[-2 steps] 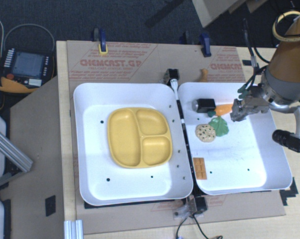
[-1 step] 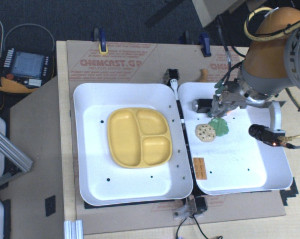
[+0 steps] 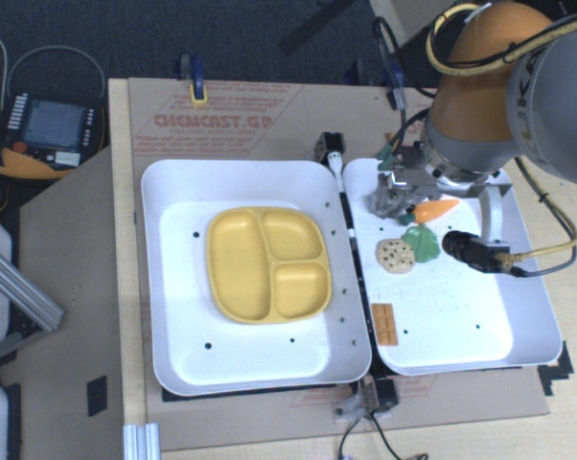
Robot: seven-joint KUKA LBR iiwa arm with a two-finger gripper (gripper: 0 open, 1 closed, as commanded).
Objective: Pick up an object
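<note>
Gripper [image 3: 396,202] is low in the right bin [image 3: 480,348], beside the carrot [image 3: 436,210]; its grip state cannot be told. Carrot, cookie [image 3: 395,255] and green piece [image 3: 425,242] lie on the floor. Nothing lifted; pick outstanding.

To my left, a yellow divided plate [image 3: 268,263] lies in the left white bin [image 3: 169,333]. A pendant with a screen [image 3: 51,127] sits far left, off the cardboard-topped bench [image 3: 221,113].
</note>
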